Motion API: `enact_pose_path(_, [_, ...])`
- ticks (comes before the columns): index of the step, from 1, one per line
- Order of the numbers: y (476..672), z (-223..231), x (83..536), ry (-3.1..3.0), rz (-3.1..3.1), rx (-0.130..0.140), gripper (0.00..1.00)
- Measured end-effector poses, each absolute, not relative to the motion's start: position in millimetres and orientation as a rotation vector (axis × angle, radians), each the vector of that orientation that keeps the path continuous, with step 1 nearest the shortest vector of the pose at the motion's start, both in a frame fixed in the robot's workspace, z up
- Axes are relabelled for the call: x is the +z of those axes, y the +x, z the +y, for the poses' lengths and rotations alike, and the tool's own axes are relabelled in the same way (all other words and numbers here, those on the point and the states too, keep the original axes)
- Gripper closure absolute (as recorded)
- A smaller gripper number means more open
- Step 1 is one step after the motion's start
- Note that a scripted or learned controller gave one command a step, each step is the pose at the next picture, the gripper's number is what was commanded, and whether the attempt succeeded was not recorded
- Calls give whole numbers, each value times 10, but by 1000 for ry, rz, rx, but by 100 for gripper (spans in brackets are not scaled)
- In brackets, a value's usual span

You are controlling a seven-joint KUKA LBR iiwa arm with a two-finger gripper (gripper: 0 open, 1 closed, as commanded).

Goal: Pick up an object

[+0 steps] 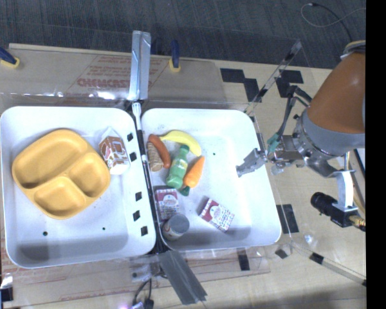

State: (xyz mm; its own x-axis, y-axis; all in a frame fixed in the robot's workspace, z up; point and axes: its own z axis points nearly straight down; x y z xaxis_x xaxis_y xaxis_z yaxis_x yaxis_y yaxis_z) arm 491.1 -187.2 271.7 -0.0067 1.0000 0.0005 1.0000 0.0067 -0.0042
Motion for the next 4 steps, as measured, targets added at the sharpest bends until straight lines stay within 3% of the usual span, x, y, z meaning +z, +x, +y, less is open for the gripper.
enact_pose_path(1, [5521,-1447,1613,-2043,-2381,5,0])
enact_pose_path(2, [5867,-1123,1043,-1846,-2556,-22,0])
enact_pose_path(3, [5585,-1308,1052,-1696,-2678,-17,0])
enact_pose_path(4, [5496,-1081,1060,-1750,-2647,-20,0])
